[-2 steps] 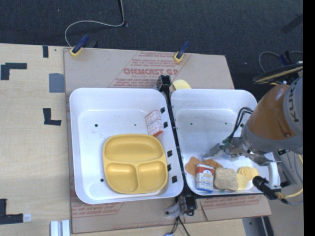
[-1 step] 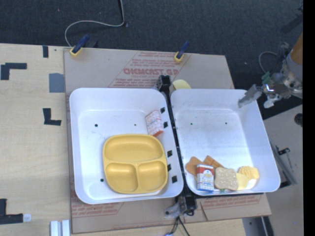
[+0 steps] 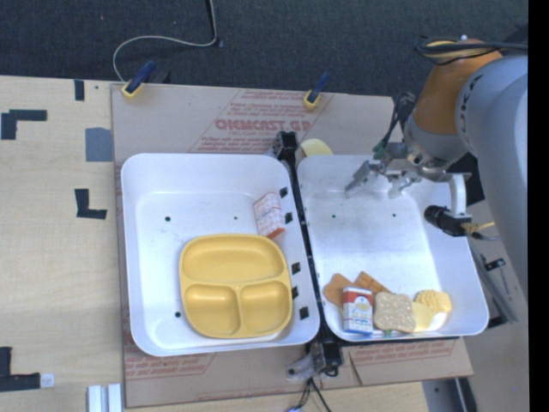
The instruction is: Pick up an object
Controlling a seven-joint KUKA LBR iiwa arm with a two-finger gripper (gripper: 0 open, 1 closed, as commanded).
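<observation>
1. The objects lay in both bins. In the right bin [image 3: 403,239] a cluster sat along the near wall: an orange cracker [image 3: 340,287], a small red and white can [image 3: 357,309] standing just in front of it, a slice of bread [image 3: 394,312] touching the can's right side, and a yellow piece [image 3: 431,305] beside the bread toward the bin's right corner.
2. In the left bin [image 3: 154,204] a yellow tray [image 3: 234,283] with three compartments took up the near half, and a small red and white carton [image 3: 268,215] lay tilted just beyond it, close to the wall shared with the right bin.
3. The end effector [image 3: 377,178] hung over the far part of the right bin, well apart from the cluster. Its fingers [image 3: 358,179] stood apart, with nothing between them, pointing toward the left.
4. The arm [image 3: 480,127] reached in from the right, its orange band [image 3: 446,88] above the wrist, the grey body bending down toward the far right corner of the right bin.
5. A pale yellow round thing [image 3: 316,148] sat on the cardboard sheet [image 3: 249,123] just beyond the two bins.
6. The sheet was held to the table [image 3: 51,230] by two clamps [image 3: 137,81] at its far edge.
</observation>
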